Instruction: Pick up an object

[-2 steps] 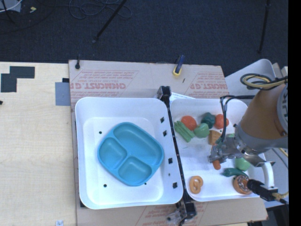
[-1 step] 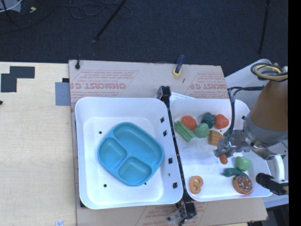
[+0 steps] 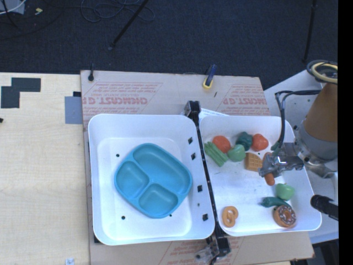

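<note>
My gripper (image 3: 272, 166) hangs low over the right bin (image 3: 248, 233), near its right side, at the end of the grey arm with the orange band (image 3: 324, 115). A small orange-red piece (image 3: 269, 179) sits right under the gripper, touching or nearly touching it; whether it is gripped is unclear. A tan waffle-like square (image 3: 253, 162) lies just left of the gripper. Farther back lie a red tomato (image 3: 222, 143), a long green vegetable (image 3: 215, 153), a light green piece (image 3: 236, 153), a dark green piece (image 3: 244, 141) and a red piece (image 3: 260, 142).
At the front of the right bin lie a green lump (image 3: 285, 191), a dark teal piece (image 3: 271, 202), a chocolate donut (image 3: 284, 216) and an orange ring (image 3: 229, 216). The left bin (image 3: 102, 148) holds a blue divided plate (image 3: 153, 180). A black divider (image 3: 199, 170) separates the bins.
</note>
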`<state>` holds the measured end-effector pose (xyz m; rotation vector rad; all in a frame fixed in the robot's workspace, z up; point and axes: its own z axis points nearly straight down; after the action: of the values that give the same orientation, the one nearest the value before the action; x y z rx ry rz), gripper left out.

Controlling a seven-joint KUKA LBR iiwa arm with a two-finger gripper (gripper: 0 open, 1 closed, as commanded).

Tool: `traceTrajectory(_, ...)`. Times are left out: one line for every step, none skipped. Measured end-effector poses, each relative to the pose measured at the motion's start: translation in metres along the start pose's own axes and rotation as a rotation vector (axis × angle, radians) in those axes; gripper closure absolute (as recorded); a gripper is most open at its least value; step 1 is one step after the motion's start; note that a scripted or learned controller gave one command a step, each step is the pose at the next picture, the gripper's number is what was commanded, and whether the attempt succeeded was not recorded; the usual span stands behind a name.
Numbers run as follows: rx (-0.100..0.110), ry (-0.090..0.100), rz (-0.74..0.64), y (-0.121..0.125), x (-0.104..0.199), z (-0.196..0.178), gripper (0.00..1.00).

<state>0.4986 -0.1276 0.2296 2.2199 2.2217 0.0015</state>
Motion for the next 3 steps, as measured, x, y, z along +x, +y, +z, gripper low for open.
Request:
traceTrajectory(0.006,0.003,-0.003,-0.007,0.051,0.000,1.00)
traceTrajectory(0.006,0.002,-0.004,-0.010,0.104,-0.003,1.00)
traceTrajectory(0.006,0.002,-0.005,-0.003,0.163,-0.007,1.00)
